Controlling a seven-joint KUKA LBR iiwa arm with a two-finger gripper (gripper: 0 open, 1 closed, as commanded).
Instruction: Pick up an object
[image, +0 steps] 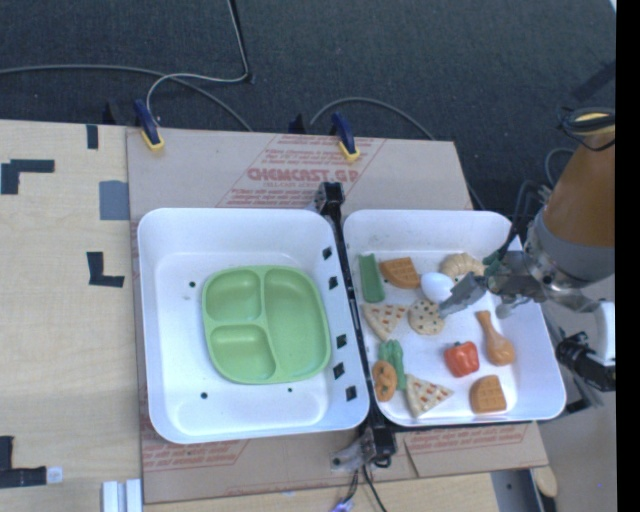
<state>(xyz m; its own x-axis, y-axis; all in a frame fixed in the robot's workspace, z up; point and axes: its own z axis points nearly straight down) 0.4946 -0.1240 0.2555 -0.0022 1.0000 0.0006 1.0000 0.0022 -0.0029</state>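
The right bin holds several toy foods. Among them are a white egg, a round cookie, a drumstick, a red pepper, a toast piece and a green stick. My gripper reaches in from the right, above the bin's middle right. It is open, with one fingertip next to the egg and cookie and the other above the drumstick's thin end. Nothing sits between the fingers.
The left bin holds a green divided plate. More toy foods lie near the right bin's front: a pizza slice, an orange bread piece, a green vegetable and a cracker wedge. Clamps and cables sit behind the bins.
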